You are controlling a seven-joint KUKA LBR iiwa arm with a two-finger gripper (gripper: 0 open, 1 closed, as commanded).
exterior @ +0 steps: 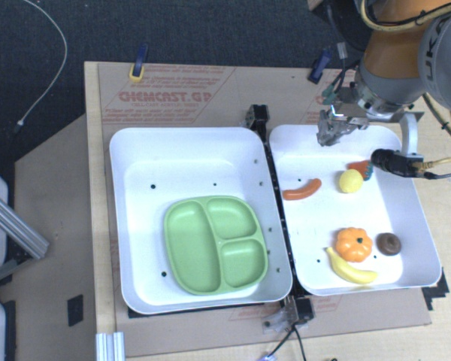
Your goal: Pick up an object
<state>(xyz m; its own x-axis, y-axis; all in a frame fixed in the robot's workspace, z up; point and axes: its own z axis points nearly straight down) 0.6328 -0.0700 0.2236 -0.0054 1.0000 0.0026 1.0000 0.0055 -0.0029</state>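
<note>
End effector [335,132] hangs at 12 o'clock over right white bin [413,224], finger state cannot be told, nothing visibly held; round yellow fruit [350,180] and curved orange-red sausage [301,190] lie untouched below at 6 o'clock, so pick not yet begun.

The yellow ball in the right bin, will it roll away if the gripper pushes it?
Probably yes. The yellow ball looks round and smooth, so a sideways nudge would likely send it rolling across the flat right bin. It looks small, so probably light. The gripper hangs above the bin's far edge.
</note>
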